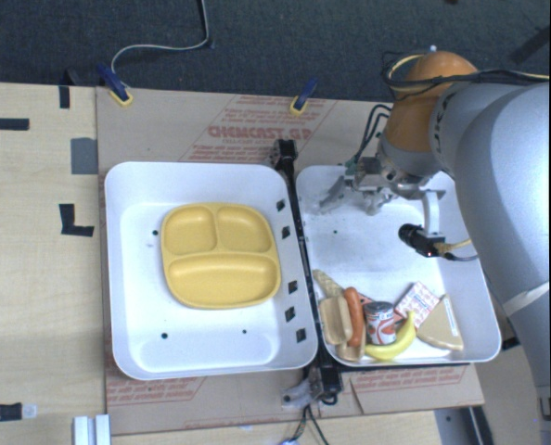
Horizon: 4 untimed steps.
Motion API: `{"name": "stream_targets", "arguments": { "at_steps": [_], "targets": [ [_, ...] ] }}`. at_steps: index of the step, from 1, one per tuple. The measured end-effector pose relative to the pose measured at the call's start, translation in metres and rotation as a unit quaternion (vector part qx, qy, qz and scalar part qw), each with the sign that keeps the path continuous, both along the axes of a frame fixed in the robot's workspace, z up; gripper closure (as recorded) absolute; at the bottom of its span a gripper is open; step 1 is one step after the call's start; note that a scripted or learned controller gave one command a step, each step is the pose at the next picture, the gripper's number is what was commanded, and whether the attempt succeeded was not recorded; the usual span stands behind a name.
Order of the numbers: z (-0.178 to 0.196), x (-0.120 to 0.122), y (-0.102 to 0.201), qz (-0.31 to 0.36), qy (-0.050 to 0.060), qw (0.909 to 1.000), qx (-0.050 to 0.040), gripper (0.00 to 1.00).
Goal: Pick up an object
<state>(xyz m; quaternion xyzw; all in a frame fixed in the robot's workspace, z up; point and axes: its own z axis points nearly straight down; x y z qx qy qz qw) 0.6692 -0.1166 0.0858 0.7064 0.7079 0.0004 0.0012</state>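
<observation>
Over right shallow white bin (470,346), far end: gripper (357,191), jaw state unreadable, nothing visibly held. Small toy-food pile (382,323) at near end, well apart. Approach step; next needs reach toward pile.

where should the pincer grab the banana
Grip the banana across its curved middle, coming straight down from above. It lies flat at the right bin's near edge, pressed against the can and the hot dog, so only its outer near side looks free.
</observation>
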Motion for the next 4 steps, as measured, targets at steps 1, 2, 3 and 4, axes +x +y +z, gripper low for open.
{"name": "stream_targets", "arguments": {
  "at_steps": [1, 2, 3, 4],
  "targets": [
    [-0.001, 0.000, 0.018, 0.000, 0.001, 1.0000, -0.0001, 0.00],
    [-0.001, -0.004, 0.022, 0.000, 0.001, 1.0000, -0.0006, 0.00],
    [0.010, -0.004, 0.022, 0.000, 0.001, 1.0000, -0.0009, 1.00],
    [0.010, -0.004, 0.022, 0.000, 0.000, 1.0000, -0.0009, 0.00]
  ]
}}
